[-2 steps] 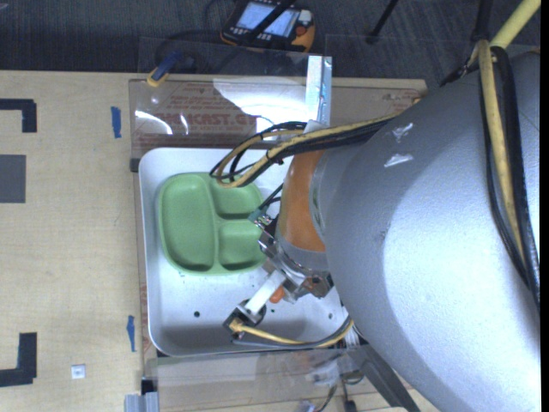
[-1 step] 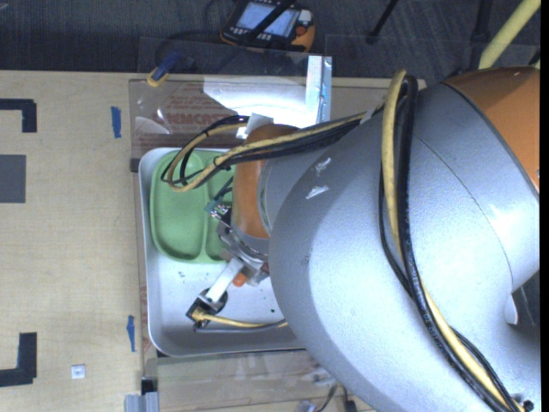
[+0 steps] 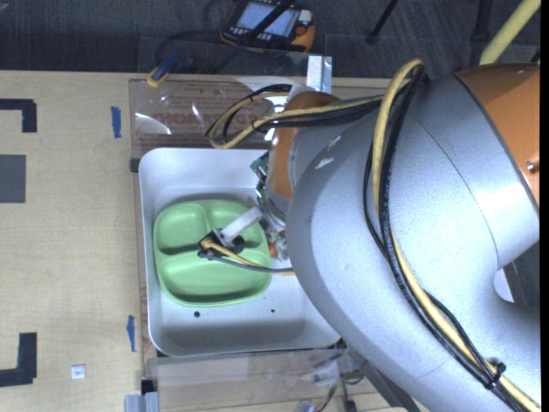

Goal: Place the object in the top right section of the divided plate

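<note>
Although the grey arm (image 3: 412, 230) covers most of the right side, the gripper (image 3: 269, 227) can be located low over the right rim of the green divided plate (image 3: 197, 283). The plate lies in the white bin (image 3: 171, 172). How far the claw is open cannot be told, as the wrist blocks it, and no hold on anything can be confirmed. A small orange-red item (image 3: 278, 249) shows just beside the plate's right rim, close under the claw and outside the plate's sections. Whether this is the task's object cannot be told.
</note>
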`<state>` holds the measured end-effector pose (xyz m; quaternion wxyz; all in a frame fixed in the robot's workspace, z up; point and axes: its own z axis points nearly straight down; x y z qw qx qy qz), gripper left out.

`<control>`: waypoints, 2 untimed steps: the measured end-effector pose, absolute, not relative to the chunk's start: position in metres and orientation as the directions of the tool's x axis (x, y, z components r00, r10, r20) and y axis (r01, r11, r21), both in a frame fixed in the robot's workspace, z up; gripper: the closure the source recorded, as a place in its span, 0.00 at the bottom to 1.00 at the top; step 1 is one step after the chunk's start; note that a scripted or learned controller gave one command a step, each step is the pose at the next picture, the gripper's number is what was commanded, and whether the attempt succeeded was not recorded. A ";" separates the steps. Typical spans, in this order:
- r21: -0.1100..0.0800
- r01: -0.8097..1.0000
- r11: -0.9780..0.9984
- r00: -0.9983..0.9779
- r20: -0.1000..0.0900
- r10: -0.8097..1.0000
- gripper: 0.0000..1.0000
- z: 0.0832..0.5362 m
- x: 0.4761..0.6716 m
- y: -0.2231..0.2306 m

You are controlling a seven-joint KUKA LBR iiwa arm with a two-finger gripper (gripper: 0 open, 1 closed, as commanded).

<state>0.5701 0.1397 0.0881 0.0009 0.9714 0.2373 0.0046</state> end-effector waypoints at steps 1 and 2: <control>0.007 0.451 -0.892 0.892 -0.002 0.451 0.00 0.086 0.568 0.133; 0.012 0.761 -0.649 0.649 -0.002 0.761 0.00 0.087 0.620 0.179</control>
